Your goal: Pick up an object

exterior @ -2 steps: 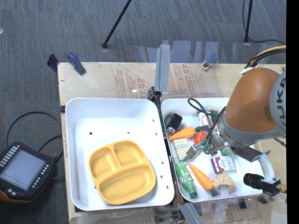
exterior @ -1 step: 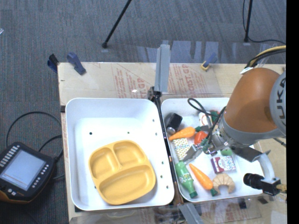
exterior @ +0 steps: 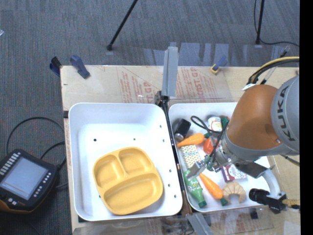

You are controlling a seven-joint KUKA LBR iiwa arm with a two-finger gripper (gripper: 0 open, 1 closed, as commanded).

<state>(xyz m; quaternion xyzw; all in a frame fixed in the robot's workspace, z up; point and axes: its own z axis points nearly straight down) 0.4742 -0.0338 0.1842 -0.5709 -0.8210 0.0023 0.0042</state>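
My gripper (exterior: 199, 168) reaches down from the right into the middle of the right bin (exterior: 176, 112), under the orange wrist band. It hangs just above a green bottle (exterior: 196, 189) and next to an orange carrot (exterior: 212, 186) and a patterned small box (exterior: 190, 155). Around it lie a second carrot (exterior: 191, 140), a red piece (exterior: 208, 145), a round can (exterior: 214, 124), a black object (exterior: 181, 127), a maroon packet (exterior: 231, 172) and a tan croissant (exterior: 235, 191). The arm hides the right part of this bin.
The left bin (exterior: 83, 116) holds a yellow divided plate (exterior: 128, 180). A grey post (exterior: 170, 72) stands behind the seam between the bins. A teach pendant (exterior: 24, 180) lies on the floor at the left.
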